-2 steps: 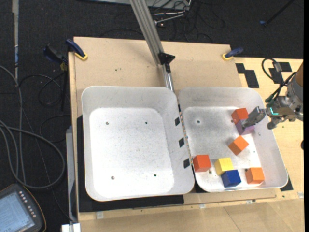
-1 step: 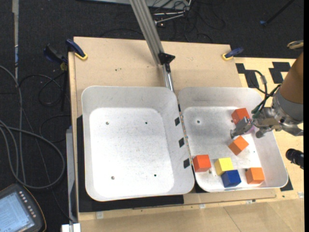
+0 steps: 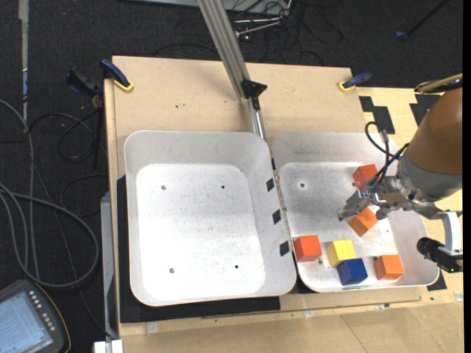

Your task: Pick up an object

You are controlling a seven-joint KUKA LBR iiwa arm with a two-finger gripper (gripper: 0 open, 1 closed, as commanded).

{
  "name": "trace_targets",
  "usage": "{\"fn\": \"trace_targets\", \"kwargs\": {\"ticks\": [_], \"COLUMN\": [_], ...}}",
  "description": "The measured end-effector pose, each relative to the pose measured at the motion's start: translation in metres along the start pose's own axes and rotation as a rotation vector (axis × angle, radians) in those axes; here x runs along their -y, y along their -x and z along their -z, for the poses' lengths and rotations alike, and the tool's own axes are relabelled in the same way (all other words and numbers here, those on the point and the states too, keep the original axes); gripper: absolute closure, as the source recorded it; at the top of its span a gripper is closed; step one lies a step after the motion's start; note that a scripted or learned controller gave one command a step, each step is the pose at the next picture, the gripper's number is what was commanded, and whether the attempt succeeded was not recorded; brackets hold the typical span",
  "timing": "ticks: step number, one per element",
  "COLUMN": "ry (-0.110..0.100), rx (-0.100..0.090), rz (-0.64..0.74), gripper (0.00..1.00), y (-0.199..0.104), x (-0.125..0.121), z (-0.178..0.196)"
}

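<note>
My gripper (image 3: 359,209) hangs over the right part of the right bin (image 3: 316,179), reaching in from the right. An orange block (image 3: 363,223) lies tilted directly at its tip, partly covered by it; whether it is gripped is unclear. A second orange block (image 3: 365,173) sits just behind the gripper. Along the bin's front lie an orange block (image 3: 307,247), a yellow block (image 3: 341,251), a blue block (image 3: 352,271) and another orange block (image 3: 388,267).
The left bin (image 3: 195,212) stands beside the right one, their rims touching. A metal pole (image 3: 224,39) slants down from the top to the bins' back junction. Clamps hold the board's back corners.
</note>
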State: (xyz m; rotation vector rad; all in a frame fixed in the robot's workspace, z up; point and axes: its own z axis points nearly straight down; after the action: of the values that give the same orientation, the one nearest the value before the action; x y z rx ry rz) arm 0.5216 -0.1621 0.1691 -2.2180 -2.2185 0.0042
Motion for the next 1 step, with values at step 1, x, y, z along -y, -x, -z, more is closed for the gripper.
{"fn": "trace_targets", "kwargs": {"ticks": [1], "ry": [0.011], "rx": [0.007], "rz": [0.0], "gripper": [0.0], "y": [-0.0033], "x": [-0.0104], "z": [-0.0469]}}
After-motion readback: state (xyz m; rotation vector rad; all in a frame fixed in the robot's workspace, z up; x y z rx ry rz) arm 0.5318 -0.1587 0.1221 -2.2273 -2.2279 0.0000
